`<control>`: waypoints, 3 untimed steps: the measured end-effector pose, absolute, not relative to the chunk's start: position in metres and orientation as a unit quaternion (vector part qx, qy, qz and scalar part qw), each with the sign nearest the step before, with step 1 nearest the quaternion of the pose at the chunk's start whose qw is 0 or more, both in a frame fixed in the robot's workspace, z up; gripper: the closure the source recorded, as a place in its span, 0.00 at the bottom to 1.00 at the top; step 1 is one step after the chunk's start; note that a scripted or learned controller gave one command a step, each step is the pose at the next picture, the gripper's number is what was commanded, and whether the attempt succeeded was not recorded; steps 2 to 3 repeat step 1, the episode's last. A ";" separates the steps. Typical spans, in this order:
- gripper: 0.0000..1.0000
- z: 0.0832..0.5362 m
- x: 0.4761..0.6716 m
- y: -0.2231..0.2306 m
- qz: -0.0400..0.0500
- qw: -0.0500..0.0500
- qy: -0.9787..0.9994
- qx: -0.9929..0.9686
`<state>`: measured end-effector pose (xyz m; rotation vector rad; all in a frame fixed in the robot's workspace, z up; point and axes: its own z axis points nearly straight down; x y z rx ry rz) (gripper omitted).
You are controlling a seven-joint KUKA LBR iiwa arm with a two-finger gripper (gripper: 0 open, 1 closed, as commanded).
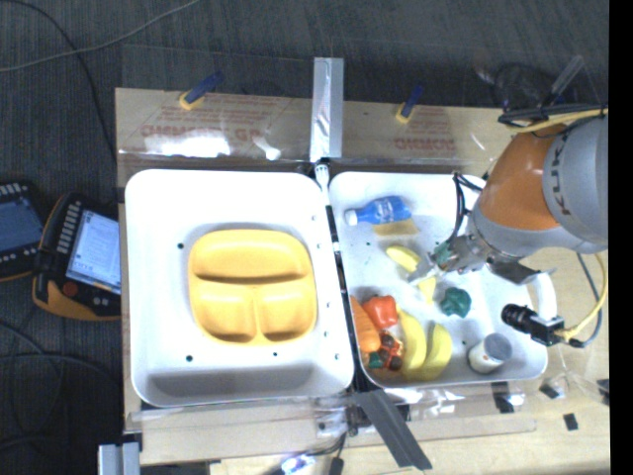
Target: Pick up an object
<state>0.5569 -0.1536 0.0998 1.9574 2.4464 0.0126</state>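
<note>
The bench (pixel 138 127) carries two shallow white bins side by side, and the arm (pixel 554 191), grey with an orange band, reaches in over the right edge. The left bin (pixel 158 295) holds a yellow divided tray (pixel 253 285) lying flat in its middle, with one long compartment toward the far edge and two smaller ones toward the near edge. The right bin (pixel 524 364) holds the small things. A blue-and-white bottle (pixel 379 211) lies on its side near the far left corner, with a pale yellow piece (pixel 399 230) just beside it. A pale yellow banana-shaped piece (pixel 403 258) lies near the middle. At the near left corner a cluster sits packed together: an orange and red toy (pixel 376 325) against the left wall, and a yellow banana (pixel 428 349) touching it on the right. A green object (pixel 455 301) lies near the bin's centre, and a small grey cup-like thing (pixel 490 351) rests toward the near right corner. The gripper (pixel 450 255) hangs over the middle of the right bin, just above the green object and beside the pale banana-shaped piece. Whether its pincer is apart or together, I cannot tell.
</note>
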 end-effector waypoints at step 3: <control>1.00 0.220 0.573 -0.106 -0.001 0.000 0.751 0.661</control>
